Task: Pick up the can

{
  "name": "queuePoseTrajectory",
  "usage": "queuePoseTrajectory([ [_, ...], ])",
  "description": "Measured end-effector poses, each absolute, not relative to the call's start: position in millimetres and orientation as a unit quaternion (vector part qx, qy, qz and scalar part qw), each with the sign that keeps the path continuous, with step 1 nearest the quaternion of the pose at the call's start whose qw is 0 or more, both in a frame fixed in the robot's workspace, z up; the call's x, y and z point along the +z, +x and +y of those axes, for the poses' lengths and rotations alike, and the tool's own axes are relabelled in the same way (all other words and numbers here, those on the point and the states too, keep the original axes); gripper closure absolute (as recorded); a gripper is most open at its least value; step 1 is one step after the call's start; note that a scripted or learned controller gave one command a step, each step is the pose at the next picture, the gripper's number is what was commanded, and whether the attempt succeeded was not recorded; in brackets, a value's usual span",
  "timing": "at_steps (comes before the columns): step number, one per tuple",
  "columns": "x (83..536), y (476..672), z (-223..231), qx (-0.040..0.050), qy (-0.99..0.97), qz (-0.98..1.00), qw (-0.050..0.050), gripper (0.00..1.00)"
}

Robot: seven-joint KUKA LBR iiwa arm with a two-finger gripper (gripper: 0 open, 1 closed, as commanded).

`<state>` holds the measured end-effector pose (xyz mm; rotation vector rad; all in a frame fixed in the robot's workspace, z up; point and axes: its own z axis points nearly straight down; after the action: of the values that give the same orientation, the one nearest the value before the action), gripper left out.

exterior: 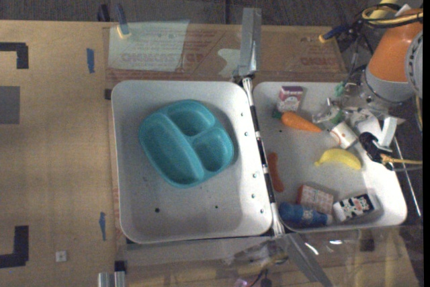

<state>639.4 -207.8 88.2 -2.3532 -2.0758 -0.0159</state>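
Dim, soft and slightly blurred throughout. The shallow white left bin (pixel 127 165) shows uneven greyish shading; faint glare marks the clear sheet above it.

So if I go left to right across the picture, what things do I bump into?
Teal divided plate → red chili pepper → carrot → banana → orange band on the arm.

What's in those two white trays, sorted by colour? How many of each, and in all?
Teal: 1, divided plate
Orange: 1, carrot
Yellow: 1, banana
Red: 1, stick
Blue: 1, can
Pink or white cartons and boxes: 4
Total: 9
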Motion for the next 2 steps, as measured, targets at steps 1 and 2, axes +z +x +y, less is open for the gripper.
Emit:
queuePoseTrajectory([
  [1,88,624.7,-207,-0.0063,-0.77,-0.638,0.003,0.0],
  [2,101,624.7,-215,-0.0034,-0.771,-0.637,-0.004,1.0],
])
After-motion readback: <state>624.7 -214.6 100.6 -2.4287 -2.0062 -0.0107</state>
